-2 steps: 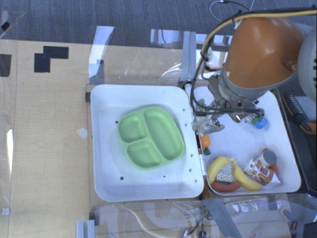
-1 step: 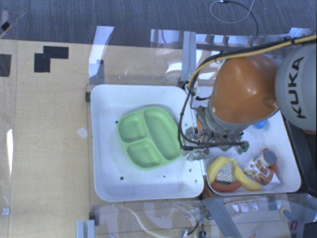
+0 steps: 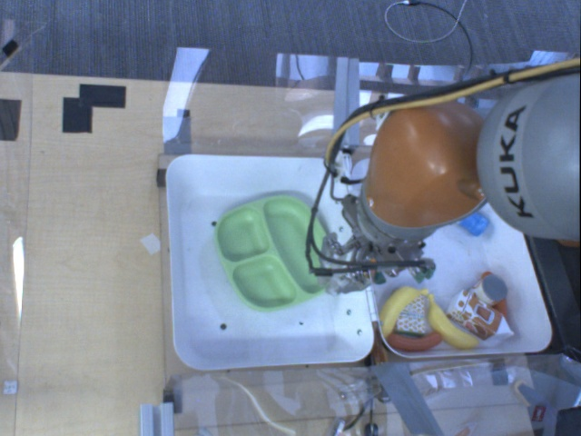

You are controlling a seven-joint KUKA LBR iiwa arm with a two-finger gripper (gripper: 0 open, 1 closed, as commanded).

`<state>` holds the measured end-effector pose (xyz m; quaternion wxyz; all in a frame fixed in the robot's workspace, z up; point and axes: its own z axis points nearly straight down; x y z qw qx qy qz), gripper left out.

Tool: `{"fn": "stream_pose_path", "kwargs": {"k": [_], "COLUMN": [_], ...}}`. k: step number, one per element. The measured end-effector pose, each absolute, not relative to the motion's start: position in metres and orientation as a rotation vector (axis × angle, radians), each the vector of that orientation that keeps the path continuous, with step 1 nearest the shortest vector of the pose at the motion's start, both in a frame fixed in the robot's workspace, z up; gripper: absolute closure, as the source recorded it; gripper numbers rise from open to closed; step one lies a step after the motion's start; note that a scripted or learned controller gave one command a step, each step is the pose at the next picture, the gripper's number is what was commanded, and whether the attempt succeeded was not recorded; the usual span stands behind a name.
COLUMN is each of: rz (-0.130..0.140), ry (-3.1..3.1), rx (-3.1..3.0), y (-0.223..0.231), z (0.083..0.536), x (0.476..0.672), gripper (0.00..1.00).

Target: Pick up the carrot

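Carrot not discernible; arm [image 3: 427,166] hides right bin [image 3: 536,330] middle; jaws state cannot tell.

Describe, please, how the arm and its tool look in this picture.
The arm is a grey rounded casing with "KUKA" in black letters. Below it sits a glossy orange dome. A yellow cable and black cables run along it down to the wrist. The tool is a cluster of dark and metal parts; its fingers cannot be made out.
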<state>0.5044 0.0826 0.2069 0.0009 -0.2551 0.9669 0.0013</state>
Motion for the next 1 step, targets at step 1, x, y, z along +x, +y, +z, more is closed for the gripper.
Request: {"fn": "stream_pose_path", "kwargs": {"k": [1], "rz": [0.003], "ry": [2.980], "rx": [-0.988], "y": [0.0337], "z": [0.1822], "x": [0.5200], "gripper": [1.00]}}
